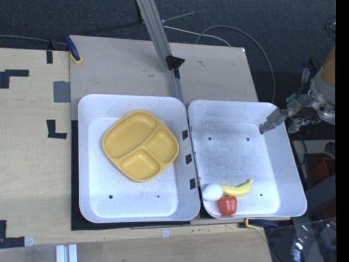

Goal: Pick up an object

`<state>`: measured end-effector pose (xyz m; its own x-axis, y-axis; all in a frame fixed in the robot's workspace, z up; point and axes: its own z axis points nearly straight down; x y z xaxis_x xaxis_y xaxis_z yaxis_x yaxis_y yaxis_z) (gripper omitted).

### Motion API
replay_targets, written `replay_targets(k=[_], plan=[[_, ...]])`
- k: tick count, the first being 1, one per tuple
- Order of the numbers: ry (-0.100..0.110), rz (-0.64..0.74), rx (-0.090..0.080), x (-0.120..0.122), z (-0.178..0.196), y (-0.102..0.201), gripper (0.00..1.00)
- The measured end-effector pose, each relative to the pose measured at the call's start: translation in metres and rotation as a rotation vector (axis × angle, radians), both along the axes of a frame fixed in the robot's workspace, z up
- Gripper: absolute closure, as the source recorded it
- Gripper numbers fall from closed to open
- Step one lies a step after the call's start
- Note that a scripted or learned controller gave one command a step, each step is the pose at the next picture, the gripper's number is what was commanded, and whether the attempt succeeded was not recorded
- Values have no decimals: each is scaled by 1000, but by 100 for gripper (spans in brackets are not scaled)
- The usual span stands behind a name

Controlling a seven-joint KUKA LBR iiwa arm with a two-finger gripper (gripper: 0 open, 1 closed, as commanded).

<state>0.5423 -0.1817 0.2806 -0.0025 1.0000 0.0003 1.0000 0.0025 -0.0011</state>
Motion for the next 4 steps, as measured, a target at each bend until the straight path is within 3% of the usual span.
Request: replay_targets(k=[1, 4], plan=[[0, 0, 0, 0, 0, 0, 0], [6, -2, 0, -15, -146, 2, 0]])
